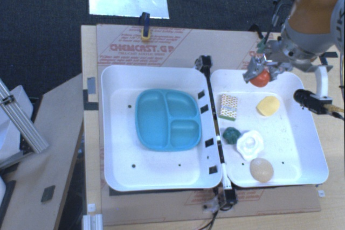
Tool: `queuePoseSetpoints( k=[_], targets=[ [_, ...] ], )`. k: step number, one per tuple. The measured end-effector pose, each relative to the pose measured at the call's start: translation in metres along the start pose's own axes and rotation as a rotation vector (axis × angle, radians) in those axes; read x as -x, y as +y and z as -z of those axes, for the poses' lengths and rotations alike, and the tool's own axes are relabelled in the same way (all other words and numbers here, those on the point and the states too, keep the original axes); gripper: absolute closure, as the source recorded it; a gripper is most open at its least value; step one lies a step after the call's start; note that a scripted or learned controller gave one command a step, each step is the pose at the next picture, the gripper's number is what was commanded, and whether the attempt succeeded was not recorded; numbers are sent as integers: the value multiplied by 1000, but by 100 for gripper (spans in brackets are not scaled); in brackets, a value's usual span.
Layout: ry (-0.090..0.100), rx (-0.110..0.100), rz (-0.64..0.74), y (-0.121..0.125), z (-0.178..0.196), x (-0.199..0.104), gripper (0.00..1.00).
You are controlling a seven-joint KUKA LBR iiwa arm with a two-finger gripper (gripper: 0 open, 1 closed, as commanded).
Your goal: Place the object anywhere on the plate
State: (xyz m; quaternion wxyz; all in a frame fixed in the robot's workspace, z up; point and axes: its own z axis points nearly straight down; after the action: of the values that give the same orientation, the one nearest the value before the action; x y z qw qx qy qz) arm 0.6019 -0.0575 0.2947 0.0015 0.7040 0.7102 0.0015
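Claw [259, 71] low over the far edge of the right bin [318, 161], pinching a small red-orange ball [261, 79]; the ball shows just under the metal tips, mostly exposed below them, so the hold looks shallow; whether it has left the bin floor I cannot tell.

Risk one, as I judge it: round thing, thin grip; a jolt on the way across could let it roll out and drop back among the other items.

Near by in the same bin: yellow lump [268, 105], patterned card [229, 106], dark green ball [232, 134], white fried-egg piece [250, 144], tan egg [262, 169]; a dropped ball may knock or hide among these.

Risk two: the black divider [213, 116] between bins; a low carry could clip it.

Goal lies well apart to the left; blue plate [168, 119], three sections, in the left bin [121, 169]; released from height, the ball could bounce or roll off the plate's shallow rim.
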Motion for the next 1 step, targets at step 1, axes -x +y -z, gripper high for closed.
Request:
queuePoseSetpoints(
  k=[1],
  targets=[
    [1, -3, 0, 8, -24, -54, 100]
  ],
)
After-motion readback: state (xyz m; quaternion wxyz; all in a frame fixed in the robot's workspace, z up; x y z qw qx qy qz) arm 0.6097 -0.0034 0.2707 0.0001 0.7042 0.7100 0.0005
